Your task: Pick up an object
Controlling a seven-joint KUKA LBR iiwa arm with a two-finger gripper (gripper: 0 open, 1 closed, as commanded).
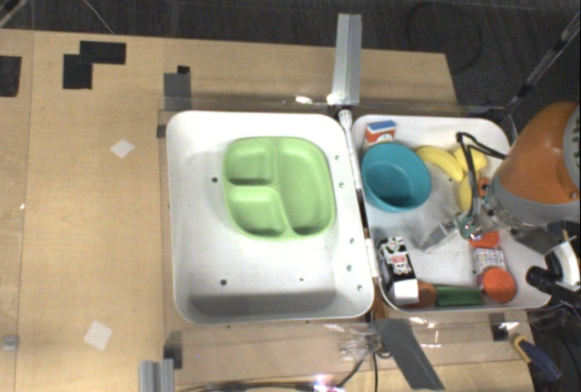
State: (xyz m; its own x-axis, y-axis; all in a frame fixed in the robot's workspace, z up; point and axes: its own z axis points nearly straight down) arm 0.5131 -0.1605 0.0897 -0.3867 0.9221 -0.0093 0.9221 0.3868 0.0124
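Note:
The right bin (436, 277) holds several objects. A blue bowl (395, 177) stands at its back left, with a yellow banana (447, 163) just to its right. A small red, white and blue carton (379, 131) lies in the back corner. Along the front edge lie a black-and-white item (395, 258), a white block (406, 292), a dark green stick-like item (459, 296) and an orange-red bottle (493, 272). My gripper (447, 233) is low in the middle of this bin, right of the bowl and below the banana. I see nothing between its tips.
The left bin (195, 227) holds a light green divided plate (275, 186). A metal post (347, 54) rises behind the seam between the bins. The arm's orange band (543, 159) hangs over the right bin's right side. Black cables (472, 150) cross above the banana.

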